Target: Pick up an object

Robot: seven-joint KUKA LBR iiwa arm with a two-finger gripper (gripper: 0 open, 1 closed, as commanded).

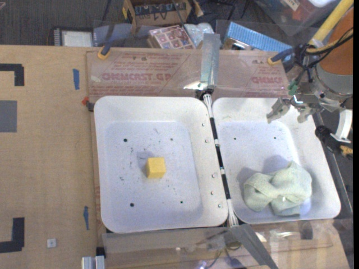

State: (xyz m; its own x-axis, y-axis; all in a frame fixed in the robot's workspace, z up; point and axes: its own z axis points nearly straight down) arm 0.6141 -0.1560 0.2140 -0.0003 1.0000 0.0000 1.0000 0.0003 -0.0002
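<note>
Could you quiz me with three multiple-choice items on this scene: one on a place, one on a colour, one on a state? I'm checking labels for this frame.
1. Where does the small block lie?
A. In the left bin
B. In the right bin
C. On the brown bench outside the bins

2. What colour is the block?
A. Blue
B. Yellow
C. Red

3. How does the cloth lie?
A. Folded flat
B. Draped over the bin wall
C. Crumpled in a heap

Key:
1 A: the block sits near the middle of the left bin.
2 B: its faces show yellow.
3 C: the pale green cloth is bunched up in the right bin, away from the gripper.
</note>
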